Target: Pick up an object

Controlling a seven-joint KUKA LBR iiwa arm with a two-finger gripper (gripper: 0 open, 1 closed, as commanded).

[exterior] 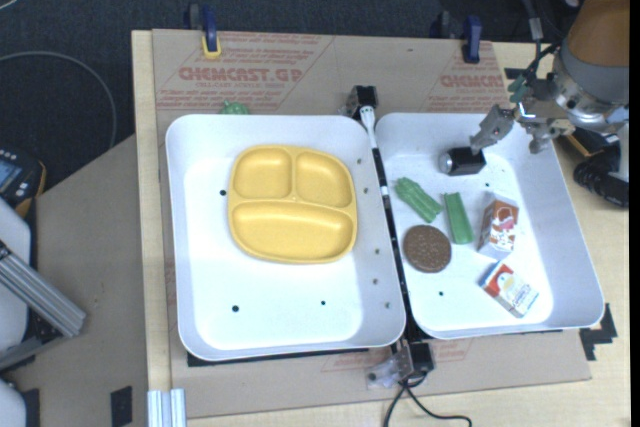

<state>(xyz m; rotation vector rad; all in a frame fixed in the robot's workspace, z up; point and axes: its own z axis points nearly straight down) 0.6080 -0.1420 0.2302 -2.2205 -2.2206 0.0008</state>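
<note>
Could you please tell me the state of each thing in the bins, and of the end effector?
Yellow plate: right side up.
Left green stick: lying flat.
Right green stick: lying flat.
Brown disc: lying flat.
Upper carton: lying down.
Lower carton: lying flat.
End effector: above right bin.

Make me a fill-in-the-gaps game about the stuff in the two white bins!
1. The divided plate is coloured ____.
2. The divided plate has ____ compartments.
3. In the white bin with the brown disc lie ____ green sticks.

Missing words: yellow, three, two.
</note>
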